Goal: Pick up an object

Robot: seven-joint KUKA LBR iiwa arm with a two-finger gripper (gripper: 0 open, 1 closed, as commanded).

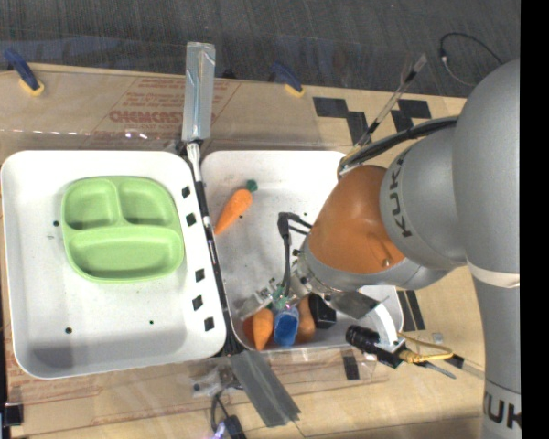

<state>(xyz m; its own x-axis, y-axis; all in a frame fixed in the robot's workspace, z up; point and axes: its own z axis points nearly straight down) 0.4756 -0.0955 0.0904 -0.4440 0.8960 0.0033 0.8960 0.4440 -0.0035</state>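
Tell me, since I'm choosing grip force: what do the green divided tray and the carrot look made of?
Green divided tray: likely molded plastic, matte, with smooth rounded ridges and uniform color. Carrot: probably a plastic or rubber toy, given its even orange and tidy green tip; hardness can't be judged.

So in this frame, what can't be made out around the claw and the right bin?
- The claw, camera view: the arm's orange wrist band covers it, so open or shut is unclear.
- The cluster at the shallow white right bin's near wall: an orange piece, a blue piece and a dark piece, too crowded and small to identify.
- The right bin's right part: hidden under the arm.
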